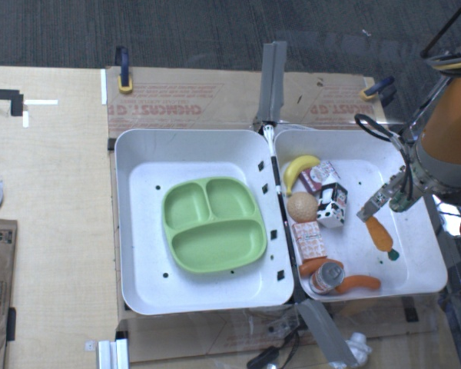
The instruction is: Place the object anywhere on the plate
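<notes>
Green plate [214, 225], three compartments, sits flat in the middle of the left bin [134, 229]; nothing rests on it. Two small compartments lie toward 12 o'clock, one long compartment toward 6 o'clock.

Camera view, right bin [353, 156]: objects are crowded along its 9 o'clock wall. Yellow banana [298, 169] lies nearest 12 o'clock, curved. Just beside it, toward 3 o'clock, is a small red-and-white packet [320, 176]. Below that is a black-and-white carton [333, 204], tilted. A tan round ball [302, 205] touches the carton on its 9 o'clock side. A pink-and-white box [310, 241] lies directly at 6 o'clock from the ball. At the bin's 6 o'clock edge stands a can [327, 275] with a silver top, and an orange carrot [359, 284] lies flat just beside it toward 3 o'clock.

Arm enters from 3 o'clock, orange band visible at the frame's edge. Gripper [384, 204] is low over the right bin, pointing toward 8 o'clock. Directly at its tip is a second orange carrot-like piece [380, 235], lying at a slant on the bin floor, with a dark green end toward 5 o'clock. Whether the fingers are apart or together I cannot tell; they are too small and blurred. Whether they touch the orange piece is likewise unclear.

Tabletop [46, 175] is pale wood. Blue-and-yellow clamps [123, 69] hold cardboard at the 12 o'clock edge.
</notes>
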